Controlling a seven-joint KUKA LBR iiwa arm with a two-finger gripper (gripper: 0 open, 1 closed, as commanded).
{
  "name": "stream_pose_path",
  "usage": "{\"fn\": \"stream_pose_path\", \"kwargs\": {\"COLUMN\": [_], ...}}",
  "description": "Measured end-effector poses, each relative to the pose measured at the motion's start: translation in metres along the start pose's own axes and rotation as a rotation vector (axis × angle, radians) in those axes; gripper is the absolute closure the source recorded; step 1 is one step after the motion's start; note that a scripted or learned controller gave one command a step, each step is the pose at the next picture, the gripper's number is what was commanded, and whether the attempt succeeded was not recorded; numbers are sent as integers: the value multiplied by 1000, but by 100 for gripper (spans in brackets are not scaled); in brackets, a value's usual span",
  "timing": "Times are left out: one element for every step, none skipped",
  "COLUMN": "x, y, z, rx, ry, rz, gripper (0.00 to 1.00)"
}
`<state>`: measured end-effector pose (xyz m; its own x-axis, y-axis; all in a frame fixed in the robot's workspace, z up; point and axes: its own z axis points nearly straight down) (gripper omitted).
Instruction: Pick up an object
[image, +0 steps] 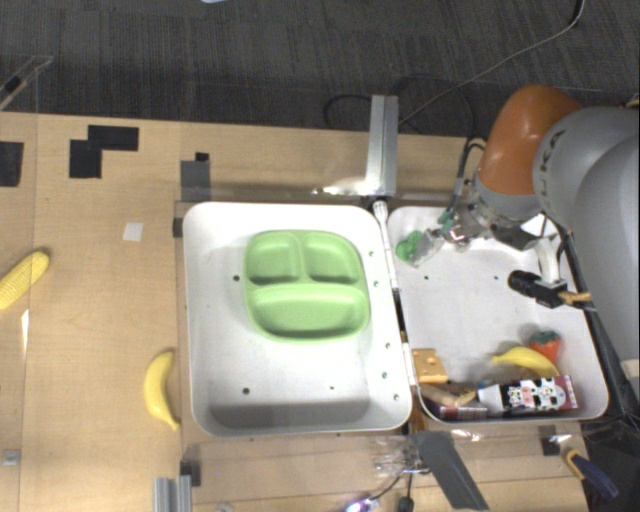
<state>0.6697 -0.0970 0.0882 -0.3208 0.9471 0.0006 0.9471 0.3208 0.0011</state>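
Nearby, no legible writing on box (535, 396).

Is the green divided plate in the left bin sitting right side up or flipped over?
Right side up. The green divided plate lies flat in the left bin, its three hollow compartments facing the camera, with nothing visible in them.

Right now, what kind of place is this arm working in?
Probably a robotics lab test bench: two white bins bolted to a wooden bench, toy food such as a banana, and cables on grey carpet.
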Motion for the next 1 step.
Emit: {"fn": "stream_pose_path", "kwargs": {"x": [-27], "y": [-70], "z": [-2], "rx": [-10], "ry": [-8], "rz": [-109], "gripper": [0]}}
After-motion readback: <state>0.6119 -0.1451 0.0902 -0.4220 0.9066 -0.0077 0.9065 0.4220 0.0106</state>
